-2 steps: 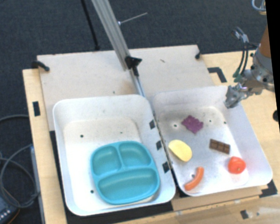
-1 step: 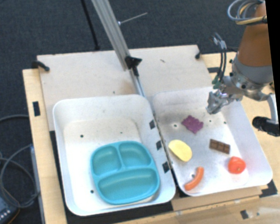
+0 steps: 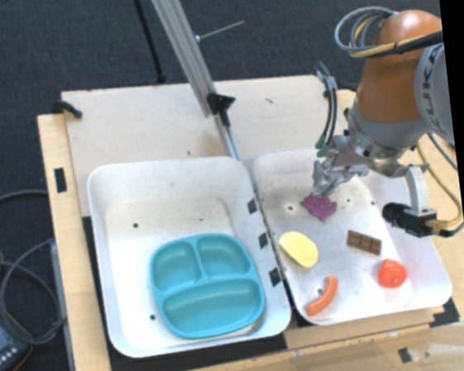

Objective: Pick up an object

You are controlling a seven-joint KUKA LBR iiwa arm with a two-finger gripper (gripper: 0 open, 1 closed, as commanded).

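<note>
From above, the end effector (image 3: pixel 325 185) hung over the right bin (image 3: pixel 431 292), its fingers pointing down; how wide they stood could not be told. A purple piece (image 3: pixel 320 207) lay just below its tips. Farther off lay a yellow lemon (image 3: pixel 299 249), a brown block (image 3: pixel 363 243), a red tomato (image 3: pixel 392 273) and an orange carrot (image 3: pixel 323 295).

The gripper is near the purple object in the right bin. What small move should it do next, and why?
Probably a short descent straight onto the purple object. The gripper sits just above its upper edge, and nothing shows between the fingers yet. The yellow piece and brown block lie apart, so crowding looks unlikely.
</note>
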